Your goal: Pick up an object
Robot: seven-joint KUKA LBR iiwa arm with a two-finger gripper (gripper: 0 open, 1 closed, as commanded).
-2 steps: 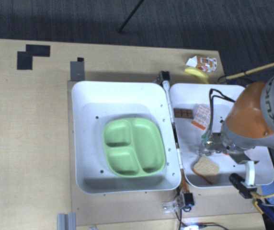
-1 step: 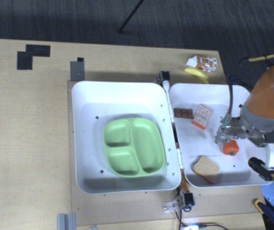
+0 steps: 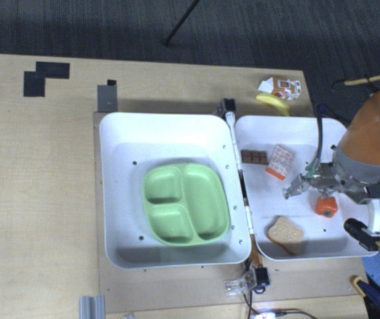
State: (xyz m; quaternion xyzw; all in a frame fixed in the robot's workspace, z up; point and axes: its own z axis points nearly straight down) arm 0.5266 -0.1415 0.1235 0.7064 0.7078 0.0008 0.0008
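Observation:
In the right bin [image 3: 263, 133] lie a brown chocolate bar [image 3: 254, 157], an orange and white packet [image 3: 280, 161], a slice of bread [image 3: 285, 232] and a small orange-red object [image 3: 326, 206]. My gripper [image 3: 311, 183] hangs low over this bin's right half. It is just above and left of the orange-red object, which shows at the gripper's lower edge. The view does not show anything held by the gripper. The arm's grey body with its orange band [image 3: 369, 141] comes in from the right and hides the bin's right rim.
The left bin [image 3: 117, 178] holds a green divided plate [image 3: 185, 203]. On the bench behind the right bin lie a yellow banana [image 3: 272, 102] and a small white and orange packet [image 3: 282, 87]. A black post [image 3: 228, 105] stands between the bins' far corners.

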